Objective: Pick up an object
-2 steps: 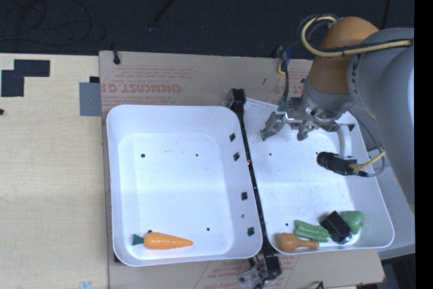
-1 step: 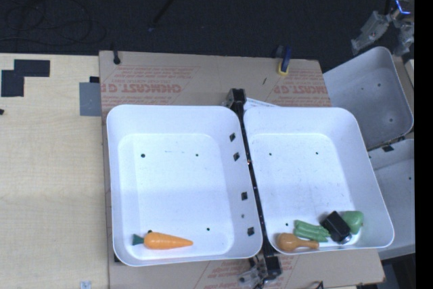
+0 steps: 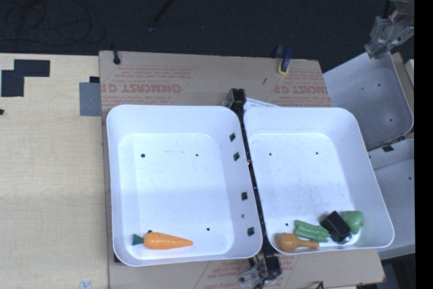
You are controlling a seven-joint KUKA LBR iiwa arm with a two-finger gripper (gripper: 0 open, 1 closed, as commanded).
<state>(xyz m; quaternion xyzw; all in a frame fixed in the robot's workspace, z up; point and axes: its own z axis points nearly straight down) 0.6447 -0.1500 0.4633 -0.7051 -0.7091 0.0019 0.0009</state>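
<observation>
Jaw state: cannot tell, too small and blurred. Gripper (image 3: 388,34) parked high at far right, well apart from both bins, touching nothing. In left bin (image 3: 110,166), near front corner: smooth orange carrot (image 3: 166,241), tapered, lying flat. In right bin (image 3: 369,166), clustered at front edge: orange gourd shape (image 3: 295,243), ridged green pods (image 3: 311,231), black block (image 3: 336,227), rounded green piece (image 3: 353,218).

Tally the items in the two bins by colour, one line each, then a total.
Orange: 2, the carrot and the pear-shaped piece
Green: 2, the bean pods and the rounded green piece
Black: 1, the black block
Total: 5
</observation>
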